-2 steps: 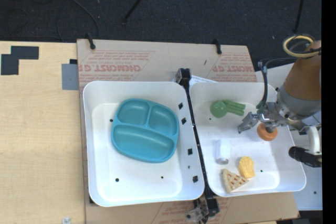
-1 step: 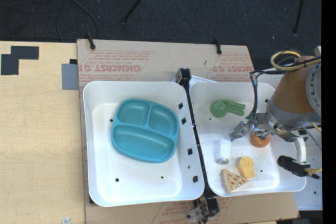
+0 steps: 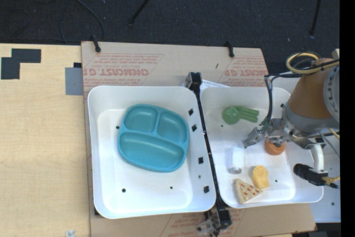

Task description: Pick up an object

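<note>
**Pincer low in the right bin**

Two white bins: the left bin [image 3: 105, 119] holds one teal divided plate [image 3: 153, 137]. The right bin [image 3: 302, 190] holds five things: green scoop [image 3: 239, 115], orange piece [image 3: 274, 146], white cylinder [image 3: 235, 160], yellow piece [image 3: 260, 177], sandwich wedge [image 3: 246, 190]. The pincer [image 3: 260, 135] sits beside the orange piece; its grip cannot be told.

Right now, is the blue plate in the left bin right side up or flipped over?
Right side up. The blue plate lies flat in the left bin with its three compartments facing up; their raised dividers show.

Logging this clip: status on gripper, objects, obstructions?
Gripper low in right bin, nothing seen between fingers. Orange object beside it; green scoop, white piece close by.
</note>
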`<state>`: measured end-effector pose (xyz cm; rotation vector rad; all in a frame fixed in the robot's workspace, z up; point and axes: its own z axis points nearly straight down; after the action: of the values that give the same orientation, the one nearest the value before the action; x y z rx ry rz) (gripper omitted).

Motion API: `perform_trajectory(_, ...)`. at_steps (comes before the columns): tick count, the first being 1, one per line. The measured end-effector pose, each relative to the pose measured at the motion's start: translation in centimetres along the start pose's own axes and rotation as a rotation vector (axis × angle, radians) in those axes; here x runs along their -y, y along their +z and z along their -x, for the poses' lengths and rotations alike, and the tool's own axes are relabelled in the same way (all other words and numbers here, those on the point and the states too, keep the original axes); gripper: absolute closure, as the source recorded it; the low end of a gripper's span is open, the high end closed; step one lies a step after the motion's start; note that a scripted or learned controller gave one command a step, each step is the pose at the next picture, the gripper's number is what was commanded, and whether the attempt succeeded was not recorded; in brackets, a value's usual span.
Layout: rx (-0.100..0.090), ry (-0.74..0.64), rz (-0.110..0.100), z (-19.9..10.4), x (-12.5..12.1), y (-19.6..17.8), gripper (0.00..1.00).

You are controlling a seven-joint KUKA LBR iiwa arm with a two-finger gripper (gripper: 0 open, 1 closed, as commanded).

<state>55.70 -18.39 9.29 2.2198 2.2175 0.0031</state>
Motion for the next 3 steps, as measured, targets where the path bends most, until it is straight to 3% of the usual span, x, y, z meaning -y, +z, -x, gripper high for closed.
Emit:
perform_trajectory(1, 0.017, 0.005, 0.013, 0.7, -0.2, -1.4, 1.00)
perform_trajectory(2, -0.001, -0.003, -0.002, 0.4, -1.2, -6.2, 1.00)
perform_trajectory(3, -0.001, -0.004, -0.002, 0.4, -1.9, -12.3, 1.00)
